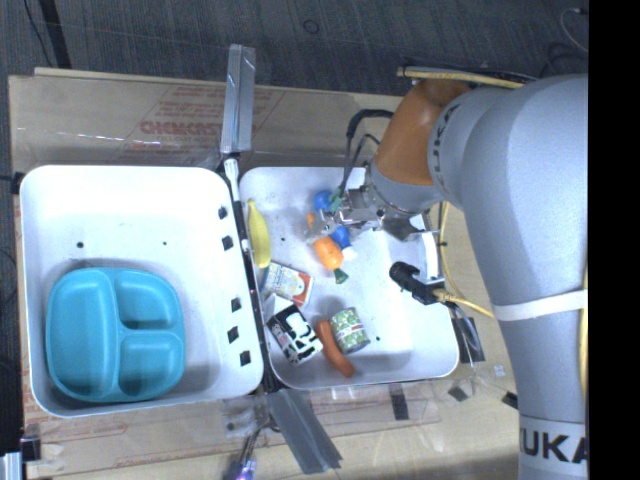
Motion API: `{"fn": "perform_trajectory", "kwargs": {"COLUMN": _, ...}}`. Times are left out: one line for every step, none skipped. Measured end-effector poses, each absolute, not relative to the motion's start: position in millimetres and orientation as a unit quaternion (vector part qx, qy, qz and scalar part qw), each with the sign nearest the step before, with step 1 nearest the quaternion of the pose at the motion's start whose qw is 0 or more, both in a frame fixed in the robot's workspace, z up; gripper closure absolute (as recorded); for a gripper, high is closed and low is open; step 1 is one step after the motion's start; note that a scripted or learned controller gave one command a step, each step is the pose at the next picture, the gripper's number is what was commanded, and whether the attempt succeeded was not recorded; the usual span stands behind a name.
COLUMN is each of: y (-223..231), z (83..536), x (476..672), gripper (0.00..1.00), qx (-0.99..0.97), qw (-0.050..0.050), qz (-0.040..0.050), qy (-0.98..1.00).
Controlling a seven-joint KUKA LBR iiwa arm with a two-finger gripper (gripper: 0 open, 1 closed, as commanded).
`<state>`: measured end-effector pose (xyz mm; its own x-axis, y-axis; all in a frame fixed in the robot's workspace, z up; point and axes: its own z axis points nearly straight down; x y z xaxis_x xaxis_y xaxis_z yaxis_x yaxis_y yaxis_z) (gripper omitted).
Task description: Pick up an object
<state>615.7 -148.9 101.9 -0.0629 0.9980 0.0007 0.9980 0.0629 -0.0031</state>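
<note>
Camera view has my pincer (345, 213) low over the right bin (400, 358), near its far edge, among a blue thing (325, 203) and an orange one (329, 253); I cannot tell its state. Along the bin's left wall lies a banana (259, 233); a carton (288, 283), can (349, 330) and carrot (335, 351) crowd the near edge. The left bin (120, 193) holds a blue tray (115, 333).

Hand (340, 218) fingers hidden among blurred blue and orange objects (330, 246)
</note>
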Motion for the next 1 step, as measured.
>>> {"fn": "perform_trajectory", "kwargs": {"y": -149.3, "z": 214.3, "x": 641.8, "gripper": 1.00, "qx": -0.668, "qw": 0.000, "qz": 0.0003, "qy": -0.744}}
